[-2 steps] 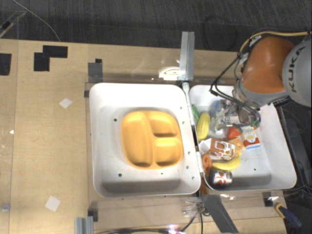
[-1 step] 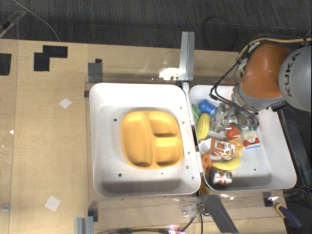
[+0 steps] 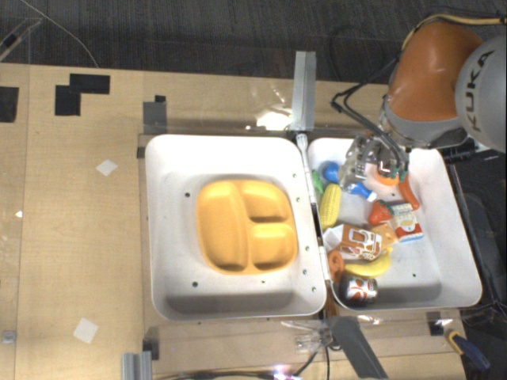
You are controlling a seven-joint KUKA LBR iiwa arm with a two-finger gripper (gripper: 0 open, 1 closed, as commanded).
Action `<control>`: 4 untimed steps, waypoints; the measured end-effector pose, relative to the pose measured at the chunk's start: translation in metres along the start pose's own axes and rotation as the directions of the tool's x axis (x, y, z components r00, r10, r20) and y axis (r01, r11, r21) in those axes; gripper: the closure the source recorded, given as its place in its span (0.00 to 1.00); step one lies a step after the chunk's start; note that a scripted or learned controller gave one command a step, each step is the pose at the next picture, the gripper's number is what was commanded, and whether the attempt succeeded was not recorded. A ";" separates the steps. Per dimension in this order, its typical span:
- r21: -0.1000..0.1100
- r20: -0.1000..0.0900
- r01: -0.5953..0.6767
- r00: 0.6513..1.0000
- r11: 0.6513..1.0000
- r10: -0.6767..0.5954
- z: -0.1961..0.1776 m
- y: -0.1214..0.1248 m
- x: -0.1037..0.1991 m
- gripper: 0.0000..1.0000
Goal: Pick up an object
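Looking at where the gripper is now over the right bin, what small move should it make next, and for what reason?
Probably a short, straight descent. The gripper hangs over the far part of the right bin, above the blue object and beside the corn cob, and no object is visible between its fingers. The toys lie crowded there, so lowering without side drift seems the safest way to reach one.
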State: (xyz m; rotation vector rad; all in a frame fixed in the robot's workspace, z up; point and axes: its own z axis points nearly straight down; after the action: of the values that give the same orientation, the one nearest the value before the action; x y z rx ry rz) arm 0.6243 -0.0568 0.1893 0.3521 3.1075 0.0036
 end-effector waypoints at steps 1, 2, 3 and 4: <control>0.005 -0.007 -0.189 0.982 0.982 0.189 0.049 -0.062 -0.004 1.00; 0.006 -0.004 -0.462 0.887 0.887 0.462 0.088 -0.108 -0.018 1.00; 0.006 -0.003 -0.460 0.888 0.888 0.460 0.088 -0.107 -0.018 0.00; 0.005 -0.001 -0.724 0.689 0.689 0.724 0.102 -0.082 -0.039 0.00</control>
State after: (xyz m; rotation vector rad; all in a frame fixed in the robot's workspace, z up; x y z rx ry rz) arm 0.6451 -0.1456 0.0876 1.5508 2.7219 0.0056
